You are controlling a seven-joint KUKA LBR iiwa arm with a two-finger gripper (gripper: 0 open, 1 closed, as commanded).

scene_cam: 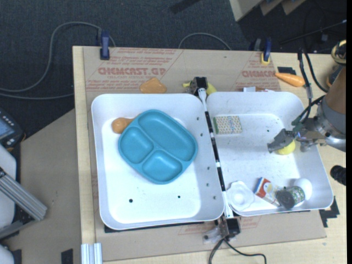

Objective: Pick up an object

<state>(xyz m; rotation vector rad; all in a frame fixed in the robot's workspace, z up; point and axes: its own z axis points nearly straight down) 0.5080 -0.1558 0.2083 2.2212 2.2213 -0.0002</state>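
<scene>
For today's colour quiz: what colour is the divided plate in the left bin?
Blue, a light turquoise; the plate shows clearly in the camera view.

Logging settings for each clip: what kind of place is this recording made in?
Probably a robotics lab's grasping test bench, not a home. Two white bins sit on a board clamped with blue clamps, cables trail over dark carpet, and the gripper hangs over a bin scattered with small objects.

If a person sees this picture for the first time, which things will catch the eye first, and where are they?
The big blue divided plate in the left bin stands out most, with an orange object peeking out at its upper-left edge. In the right bin, the gripper sits over a small yellow object near the right wall, and a cluster of small items lies along the near edge.
</scene>
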